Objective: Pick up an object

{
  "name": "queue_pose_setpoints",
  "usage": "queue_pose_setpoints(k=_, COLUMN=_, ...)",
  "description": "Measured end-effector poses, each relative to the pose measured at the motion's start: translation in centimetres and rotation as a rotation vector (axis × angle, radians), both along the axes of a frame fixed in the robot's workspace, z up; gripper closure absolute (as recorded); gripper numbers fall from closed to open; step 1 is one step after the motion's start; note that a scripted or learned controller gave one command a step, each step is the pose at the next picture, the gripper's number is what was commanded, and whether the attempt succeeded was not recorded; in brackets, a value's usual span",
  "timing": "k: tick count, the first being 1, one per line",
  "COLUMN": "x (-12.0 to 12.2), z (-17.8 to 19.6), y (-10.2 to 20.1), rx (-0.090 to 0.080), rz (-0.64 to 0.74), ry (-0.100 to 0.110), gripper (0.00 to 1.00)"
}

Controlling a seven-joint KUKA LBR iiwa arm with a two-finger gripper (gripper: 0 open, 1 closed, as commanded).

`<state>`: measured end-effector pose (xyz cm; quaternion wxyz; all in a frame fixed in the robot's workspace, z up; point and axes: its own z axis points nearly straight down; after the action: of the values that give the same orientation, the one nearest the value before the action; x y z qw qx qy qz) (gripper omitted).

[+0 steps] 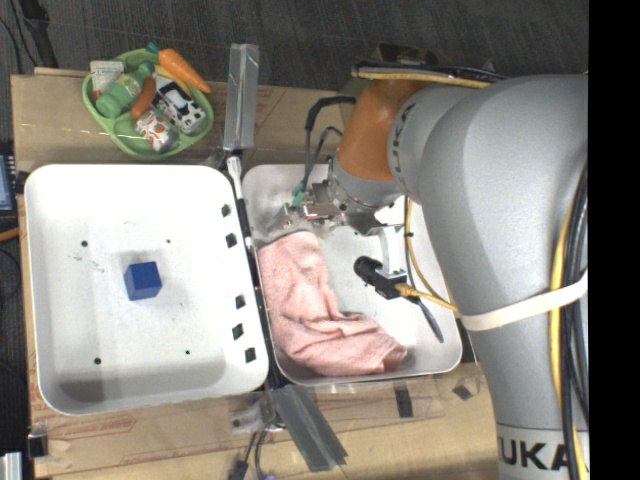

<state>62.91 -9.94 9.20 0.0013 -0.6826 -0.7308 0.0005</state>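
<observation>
The end effector (312, 206), its state impossible to tell, hangs over the upper end of a pink cloth (320, 313) in the right bin (445, 353), while a blue cube (143, 279) sits in the left bin (60, 368).

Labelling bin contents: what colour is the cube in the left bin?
Blue: the small blue cube, plain in the camera view.

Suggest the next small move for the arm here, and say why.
Probably lower the gripper a little onto the pink cloth. It sits at the top of the right bin, right at the cloth's upper edge, and nothing shows between its fingers. The blue cube lies far off in the left bin.
</observation>
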Motion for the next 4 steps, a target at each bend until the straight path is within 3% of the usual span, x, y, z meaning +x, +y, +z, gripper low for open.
queue_pose_setpoints(k=1, x=-8.9, z=-0.1, y=-1.4, rx=0.0, rz=0.036, ry=0.003, gripper=0.0)
queue_pose_setpoints(k=2, x=-8.9, z=0.8, y=-1.4, rx=0.0, rz=0.042, ry=0.004, gripper=1.0)
queue_pose_setpoints(k=3, x=-8.9, z=0.8, y=-1.4, rx=-0.001, rz=0.042, ry=0.004, gripper=0.0)
queue_pose_setpoints(k=4, x=-4.0, z=-0.1, y=-1.8, rx=-0.001, rz=-0.23, ry=0.001, gripper=0.0)
